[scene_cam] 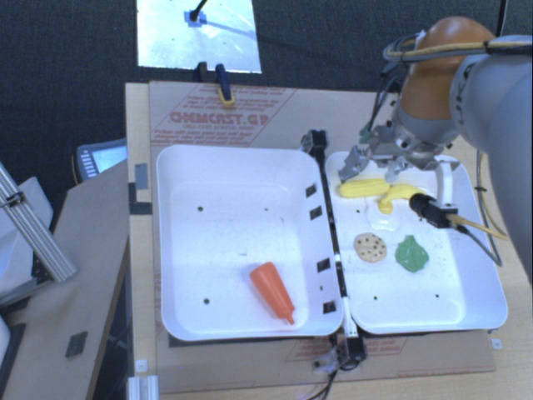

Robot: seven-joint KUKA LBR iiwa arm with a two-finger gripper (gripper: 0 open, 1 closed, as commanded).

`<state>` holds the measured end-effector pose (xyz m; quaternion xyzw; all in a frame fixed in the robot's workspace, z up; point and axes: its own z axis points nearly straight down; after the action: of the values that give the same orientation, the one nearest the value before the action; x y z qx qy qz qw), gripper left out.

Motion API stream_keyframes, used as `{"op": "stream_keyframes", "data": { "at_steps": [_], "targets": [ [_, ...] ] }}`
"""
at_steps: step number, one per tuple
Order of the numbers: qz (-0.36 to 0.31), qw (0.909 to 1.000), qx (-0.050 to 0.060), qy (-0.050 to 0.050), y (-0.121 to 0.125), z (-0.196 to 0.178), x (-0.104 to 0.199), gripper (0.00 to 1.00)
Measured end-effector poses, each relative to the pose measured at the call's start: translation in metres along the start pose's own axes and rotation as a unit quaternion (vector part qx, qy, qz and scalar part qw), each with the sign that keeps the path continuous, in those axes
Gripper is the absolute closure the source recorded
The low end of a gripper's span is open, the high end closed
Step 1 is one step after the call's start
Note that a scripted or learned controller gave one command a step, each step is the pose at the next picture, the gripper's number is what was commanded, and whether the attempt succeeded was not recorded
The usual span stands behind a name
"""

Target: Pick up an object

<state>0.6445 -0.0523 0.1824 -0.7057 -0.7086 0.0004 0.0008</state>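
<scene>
grey arm [491,82], orange band [437,65], cables, metal claw [372,167].

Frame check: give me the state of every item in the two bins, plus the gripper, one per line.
carrot: lying flat in the left bin, untouched
banana: lying in the right bin, beneath the gripper
cookie: flat, not held
green broccoli-like piece: resting beside the cookie
gripper: low over the banana, grip unclear

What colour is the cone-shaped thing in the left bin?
Orange. The carrot-like cone lies near the front of the left bin, plain in the camera view.
</scene>
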Motion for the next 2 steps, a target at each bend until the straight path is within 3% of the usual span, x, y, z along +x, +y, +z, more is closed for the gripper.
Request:
{"op": "stream_keyframes", "data": {
  "at_steps": [1, 2],
  "targets": [
    [-0.001, 1.0000, -0.004, 0.000, 0.026, -0.031, 0.006, 0.00],
    [0.001, 1.0000, 0.003, 0.001, -0.053, 0.000, 0.041, 0.00]
  ]
}}
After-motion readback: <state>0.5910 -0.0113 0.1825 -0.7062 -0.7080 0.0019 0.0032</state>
